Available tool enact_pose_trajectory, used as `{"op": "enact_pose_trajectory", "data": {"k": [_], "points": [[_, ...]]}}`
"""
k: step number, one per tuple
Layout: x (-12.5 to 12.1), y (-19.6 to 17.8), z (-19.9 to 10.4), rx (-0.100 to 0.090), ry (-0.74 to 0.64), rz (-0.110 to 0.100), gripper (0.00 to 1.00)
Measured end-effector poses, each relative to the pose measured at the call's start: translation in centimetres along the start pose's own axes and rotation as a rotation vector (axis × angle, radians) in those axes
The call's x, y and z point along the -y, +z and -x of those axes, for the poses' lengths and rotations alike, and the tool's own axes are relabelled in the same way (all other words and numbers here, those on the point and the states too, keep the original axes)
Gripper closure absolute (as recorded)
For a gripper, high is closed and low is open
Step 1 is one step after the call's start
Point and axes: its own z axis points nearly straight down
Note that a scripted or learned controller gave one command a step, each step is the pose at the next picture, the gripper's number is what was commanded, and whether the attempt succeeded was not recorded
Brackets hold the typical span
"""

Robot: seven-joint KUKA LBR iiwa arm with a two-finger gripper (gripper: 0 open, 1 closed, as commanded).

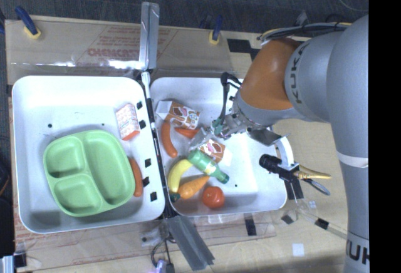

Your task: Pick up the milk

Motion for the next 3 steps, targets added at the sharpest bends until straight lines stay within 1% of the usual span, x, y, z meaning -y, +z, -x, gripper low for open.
{"op": "enact_pose_trajectory", "data": {"k": [1, 2, 3], "points": [[0.0, -0.9, 0.1, 0.0, -0.004, -0.001, 1.0], [4.7, -6.2, -7.1, 0.0, -0.529, 0.0, 1.0], [6.8, -0.4, -5.0, -0.001, -0.424, 0.0, 1.0]]}}
